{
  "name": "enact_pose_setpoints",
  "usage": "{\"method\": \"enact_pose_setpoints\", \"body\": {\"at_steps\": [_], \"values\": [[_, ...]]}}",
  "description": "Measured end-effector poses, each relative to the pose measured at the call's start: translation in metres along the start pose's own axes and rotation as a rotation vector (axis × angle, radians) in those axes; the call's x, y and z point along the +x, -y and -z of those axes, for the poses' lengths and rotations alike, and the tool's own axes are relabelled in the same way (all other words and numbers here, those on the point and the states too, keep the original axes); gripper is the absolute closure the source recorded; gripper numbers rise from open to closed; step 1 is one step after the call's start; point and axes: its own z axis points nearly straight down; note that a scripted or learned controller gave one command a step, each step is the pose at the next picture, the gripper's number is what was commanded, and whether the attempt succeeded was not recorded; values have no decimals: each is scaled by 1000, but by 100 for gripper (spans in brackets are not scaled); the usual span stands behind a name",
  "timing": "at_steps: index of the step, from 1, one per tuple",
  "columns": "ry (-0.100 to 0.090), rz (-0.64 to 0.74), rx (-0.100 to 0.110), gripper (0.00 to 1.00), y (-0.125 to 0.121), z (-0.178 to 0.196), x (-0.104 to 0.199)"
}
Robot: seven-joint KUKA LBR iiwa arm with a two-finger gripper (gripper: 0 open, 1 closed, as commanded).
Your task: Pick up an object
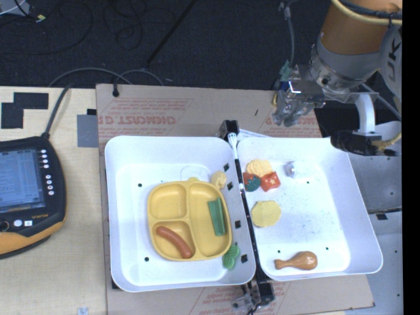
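My gripper hangs above the far edge of the right bin, with nothing seen between its fingers. In that bin lie a yellow ridged piece, a red block, a small teal and red piece, a flat yellow round, a small grey bit and a brown drumstick. The left bin holds a yellow divided plate bearing a sausage and a green stick.
A small yellow piece and a green leafy piece lie beside the plate near the divider between the bins. A teach pendant rests on the bench at the left. Cables run across the dark floor behind.
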Motion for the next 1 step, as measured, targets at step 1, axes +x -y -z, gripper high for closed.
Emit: {"method": "enact_pose_setpoints", "body": {"at_steps": [1], "values": [[-1,-1,26,100,48,-71,32]]}}
